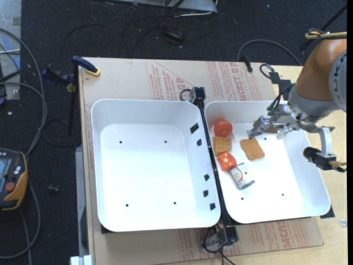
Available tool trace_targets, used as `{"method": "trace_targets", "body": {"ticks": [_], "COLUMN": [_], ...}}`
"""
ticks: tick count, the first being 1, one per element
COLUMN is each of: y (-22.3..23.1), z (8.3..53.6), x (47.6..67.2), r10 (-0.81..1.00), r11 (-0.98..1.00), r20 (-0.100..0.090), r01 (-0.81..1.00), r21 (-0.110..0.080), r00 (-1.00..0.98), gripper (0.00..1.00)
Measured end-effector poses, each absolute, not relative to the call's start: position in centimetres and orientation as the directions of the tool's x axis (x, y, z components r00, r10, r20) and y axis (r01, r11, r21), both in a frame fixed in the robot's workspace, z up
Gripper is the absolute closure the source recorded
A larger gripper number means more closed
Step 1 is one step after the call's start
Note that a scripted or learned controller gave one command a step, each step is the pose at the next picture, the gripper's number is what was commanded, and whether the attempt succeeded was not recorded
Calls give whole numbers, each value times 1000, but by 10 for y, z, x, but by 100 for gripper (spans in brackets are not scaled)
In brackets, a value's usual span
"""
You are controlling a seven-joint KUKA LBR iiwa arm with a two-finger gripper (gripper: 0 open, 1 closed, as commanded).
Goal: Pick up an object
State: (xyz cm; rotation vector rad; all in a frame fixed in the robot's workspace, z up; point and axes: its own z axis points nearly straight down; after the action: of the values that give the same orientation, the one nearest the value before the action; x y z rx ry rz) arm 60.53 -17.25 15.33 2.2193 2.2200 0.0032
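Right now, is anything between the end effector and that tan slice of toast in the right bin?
Nothing visible. The end effector hangs just up-right of the toast slice, with bare bin floor between them; the tomato sits off to the left.

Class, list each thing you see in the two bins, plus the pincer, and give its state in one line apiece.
pincer: above the right bin, nothing seen between its fingers
tomato: resting in right bin
waffle: lying flat
strawberry: resting against the waffle
small bottle: lying on its side
bread slice: lying flat, below the pincer
left bin: upright
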Motion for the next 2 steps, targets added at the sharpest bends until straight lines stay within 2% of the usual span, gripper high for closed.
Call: {"method": "trace_targets", "body": {"ticks": [1, 2], "y": [-153, -154], "z": [91, 101], "x": [588, 589], "r10": [1000, 1000], "r11": [0, 0], "r20": [1, 0], "r01": [1000, 1000], "r21": [-3, -1], "r00": [0, 0], "gripper": [0, 100]}}
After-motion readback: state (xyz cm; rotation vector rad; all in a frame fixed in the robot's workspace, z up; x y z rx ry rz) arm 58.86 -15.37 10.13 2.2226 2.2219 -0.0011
